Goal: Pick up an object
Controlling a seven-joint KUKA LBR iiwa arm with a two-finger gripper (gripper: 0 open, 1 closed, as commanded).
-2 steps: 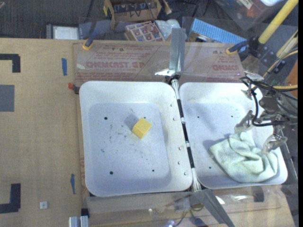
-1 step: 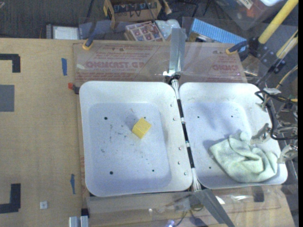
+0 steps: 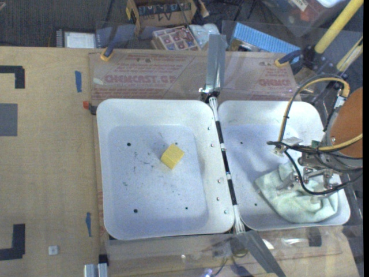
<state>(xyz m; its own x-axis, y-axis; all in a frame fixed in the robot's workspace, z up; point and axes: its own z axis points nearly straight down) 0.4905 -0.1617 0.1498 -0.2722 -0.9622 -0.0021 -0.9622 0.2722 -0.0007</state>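
A small yellow block (image 3: 172,156) lies near the middle of the left bin (image 3: 115,120). A crumpled pale green cloth (image 3: 291,203) sits in the front right part of the right bin (image 3: 253,120). My gripper (image 3: 311,178) is low over the cloth's upper edge, amid metal parts and cables, and it looks to touch the fabric. The orange band of the arm (image 3: 351,126) shows at the right edge. Whether any cloth is gripped is hidden by the gripper body.
A metal divider (image 3: 214,68) runs between the two bins at the back. A clear plastic sheet (image 3: 150,77) lies behind the bins, with boxes and clutter beyond it. Looping cables (image 3: 288,114) hang over the right bin.
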